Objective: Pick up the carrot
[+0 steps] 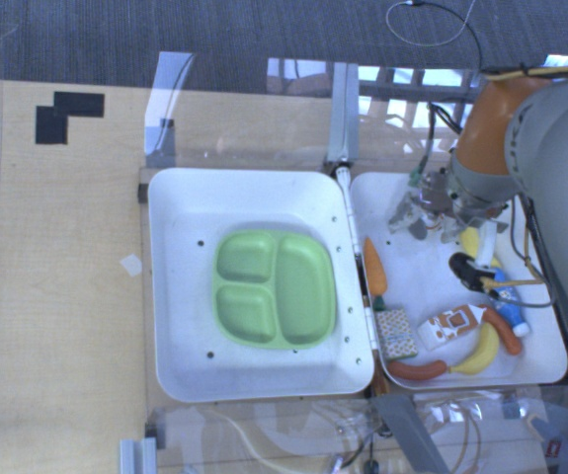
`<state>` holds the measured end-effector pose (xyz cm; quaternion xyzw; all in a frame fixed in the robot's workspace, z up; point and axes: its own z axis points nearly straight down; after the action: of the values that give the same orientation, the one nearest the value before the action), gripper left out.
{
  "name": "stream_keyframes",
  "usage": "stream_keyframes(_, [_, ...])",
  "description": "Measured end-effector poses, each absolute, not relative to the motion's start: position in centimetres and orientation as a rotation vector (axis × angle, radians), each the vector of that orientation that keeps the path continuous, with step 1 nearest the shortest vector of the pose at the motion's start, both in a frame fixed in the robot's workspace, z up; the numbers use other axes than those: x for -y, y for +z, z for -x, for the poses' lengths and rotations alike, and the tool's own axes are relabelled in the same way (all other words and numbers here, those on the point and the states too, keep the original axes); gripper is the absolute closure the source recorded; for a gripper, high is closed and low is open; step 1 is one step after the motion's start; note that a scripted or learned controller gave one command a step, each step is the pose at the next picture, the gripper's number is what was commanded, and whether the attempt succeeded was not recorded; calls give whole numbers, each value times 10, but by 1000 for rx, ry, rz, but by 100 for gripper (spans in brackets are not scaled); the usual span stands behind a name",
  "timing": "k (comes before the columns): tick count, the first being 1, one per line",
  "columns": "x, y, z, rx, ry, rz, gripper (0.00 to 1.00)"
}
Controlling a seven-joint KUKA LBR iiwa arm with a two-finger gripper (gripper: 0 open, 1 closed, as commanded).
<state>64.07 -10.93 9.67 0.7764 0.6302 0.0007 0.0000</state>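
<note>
The carrot (pixel 374 268) is orange and tapered, and lies along the left wall of the right bin (pixel 402 191), its tip pointing to the back. My gripper (pixel 423 221) hangs over the back part of that bin, to the right of the carrot and a little behind it, clear of it. Its fingers look spread, with nothing between them.
At the front of the right bin lie a checkered block (pixel 394 332), a red sausage (pixel 418 369), a banana (pixel 477 354), a small carton (pixel 450 326) and a blue marker (pixel 508 291). The left bin (pixel 180 265) holds a green divided plate (pixel 274 286).
</note>
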Motion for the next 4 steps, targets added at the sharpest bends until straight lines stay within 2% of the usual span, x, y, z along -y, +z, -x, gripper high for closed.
stream_keyframes(1, [108,107,-642,-1984,4,-2435,100])
stream_keyframes(2, [84,89,-622,-1728,12,-2614,100])
stream_keyframes(3, [83,90,-587,-1704,17,-2630,100])
stream_keyframes(4, [95,91,-521,-1347,26,-2828,100])
